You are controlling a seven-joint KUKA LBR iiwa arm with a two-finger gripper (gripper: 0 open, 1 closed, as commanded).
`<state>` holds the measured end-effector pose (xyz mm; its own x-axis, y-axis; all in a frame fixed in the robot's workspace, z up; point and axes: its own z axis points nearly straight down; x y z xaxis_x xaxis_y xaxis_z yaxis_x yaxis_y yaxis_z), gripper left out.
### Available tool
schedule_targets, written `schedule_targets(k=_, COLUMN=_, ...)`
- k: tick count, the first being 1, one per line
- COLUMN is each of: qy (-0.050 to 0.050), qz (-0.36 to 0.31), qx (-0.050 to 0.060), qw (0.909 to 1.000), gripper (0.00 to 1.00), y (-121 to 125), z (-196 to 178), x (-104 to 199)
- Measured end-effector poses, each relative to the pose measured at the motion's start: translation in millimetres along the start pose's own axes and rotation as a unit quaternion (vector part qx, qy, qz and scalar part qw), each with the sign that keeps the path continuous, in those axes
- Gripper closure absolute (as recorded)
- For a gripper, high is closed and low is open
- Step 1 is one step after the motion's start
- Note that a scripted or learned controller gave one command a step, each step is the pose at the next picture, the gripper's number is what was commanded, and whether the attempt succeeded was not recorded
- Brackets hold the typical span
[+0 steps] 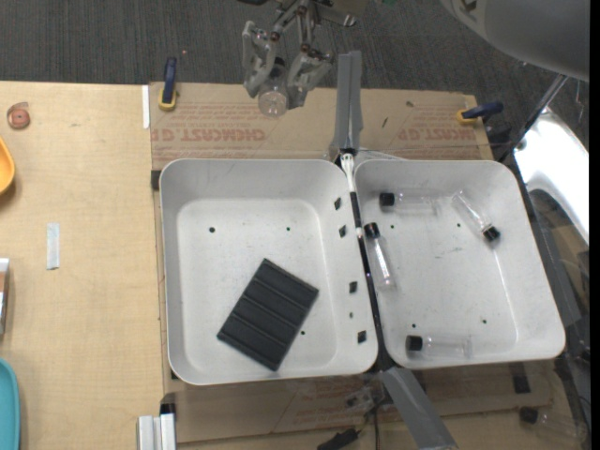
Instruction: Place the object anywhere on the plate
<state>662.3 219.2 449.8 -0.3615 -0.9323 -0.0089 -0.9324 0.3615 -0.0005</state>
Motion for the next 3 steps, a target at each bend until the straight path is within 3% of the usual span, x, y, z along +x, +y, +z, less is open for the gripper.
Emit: schedule_targets(k=3, qy=-0.007, qz=0.011, qx=0.001, qw=0.9999, gripper=1.00, y=-7, z=-26, x=2)
